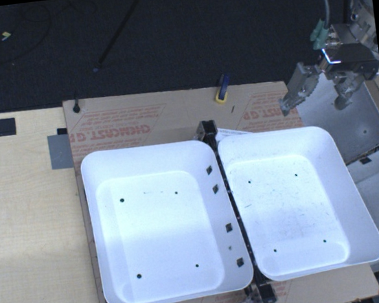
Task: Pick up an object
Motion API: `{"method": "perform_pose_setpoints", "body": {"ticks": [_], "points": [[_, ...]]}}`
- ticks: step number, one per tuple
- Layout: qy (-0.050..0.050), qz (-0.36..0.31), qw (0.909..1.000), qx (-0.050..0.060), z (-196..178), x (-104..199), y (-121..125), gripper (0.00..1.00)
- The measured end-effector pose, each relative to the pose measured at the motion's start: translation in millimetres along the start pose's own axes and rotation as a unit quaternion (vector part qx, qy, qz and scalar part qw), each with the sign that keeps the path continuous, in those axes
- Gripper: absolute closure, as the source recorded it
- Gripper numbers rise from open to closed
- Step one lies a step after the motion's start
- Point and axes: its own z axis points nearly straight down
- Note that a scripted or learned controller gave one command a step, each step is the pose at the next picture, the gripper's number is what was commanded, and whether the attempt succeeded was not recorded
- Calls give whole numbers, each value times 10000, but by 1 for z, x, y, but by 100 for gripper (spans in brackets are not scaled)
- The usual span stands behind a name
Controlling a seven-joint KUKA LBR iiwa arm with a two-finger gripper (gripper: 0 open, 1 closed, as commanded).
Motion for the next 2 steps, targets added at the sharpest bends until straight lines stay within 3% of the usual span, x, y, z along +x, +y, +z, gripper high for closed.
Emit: {"method": "perform_pose_setpoints", "body": {"ticks": [1, 2], "points": [[-12, 5, 10000, 24, -8, -2, 3, 100], [-11, 25, 10000, 60, 102, 12, 32, 100]]}}
